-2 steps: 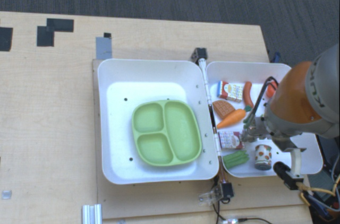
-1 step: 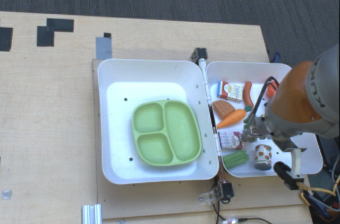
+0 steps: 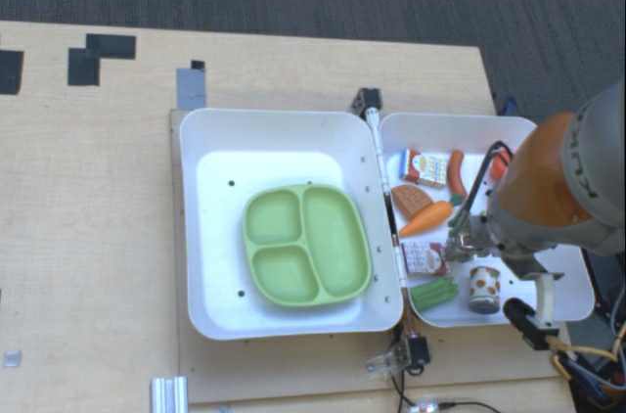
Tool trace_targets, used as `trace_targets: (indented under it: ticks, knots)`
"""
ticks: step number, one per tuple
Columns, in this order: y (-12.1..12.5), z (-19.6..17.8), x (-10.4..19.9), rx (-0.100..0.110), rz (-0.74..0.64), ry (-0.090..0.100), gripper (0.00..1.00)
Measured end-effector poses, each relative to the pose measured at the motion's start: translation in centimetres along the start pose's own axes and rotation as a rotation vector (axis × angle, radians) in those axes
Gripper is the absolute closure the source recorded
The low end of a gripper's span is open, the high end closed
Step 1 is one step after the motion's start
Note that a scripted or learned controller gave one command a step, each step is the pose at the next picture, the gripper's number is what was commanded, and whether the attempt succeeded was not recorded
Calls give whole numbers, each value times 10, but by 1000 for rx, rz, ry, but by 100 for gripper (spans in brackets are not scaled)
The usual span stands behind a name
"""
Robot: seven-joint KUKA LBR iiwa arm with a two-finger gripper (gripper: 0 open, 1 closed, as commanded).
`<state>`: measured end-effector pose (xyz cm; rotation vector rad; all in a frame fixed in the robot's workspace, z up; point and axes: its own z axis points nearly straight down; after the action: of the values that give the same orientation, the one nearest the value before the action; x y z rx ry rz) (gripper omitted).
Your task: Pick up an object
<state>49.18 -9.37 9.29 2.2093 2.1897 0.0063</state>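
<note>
From where I stand, the grey arm with its orange band (image 3: pixel 543 171) reaches over the right shallow white bin (image 3: pixel 577 289), and its two-finger gripper (image 3: pixel 460 240) sits low among the toys there; whether it is gripping anything I cannot tell. Just beside it lie an orange plastic carrot (image 3: pixel 424 219), a brown bread slice (image 3: pixel 411 200), a small printed packet (image 3: pixel 421 256), green bean pods (image 3: pixel 433 293) and a little printed can (image 3: pixel 483 289). The left white bin (image 3: pixel 210 206) holds a pale green three-compartment plate (image 3: pixel 305 245).
</note>
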Motion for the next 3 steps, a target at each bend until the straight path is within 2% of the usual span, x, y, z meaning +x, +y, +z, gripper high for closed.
trace_targets:
  ticks: [3]
  knots:
    - [0,0,0,0,0,0,0]
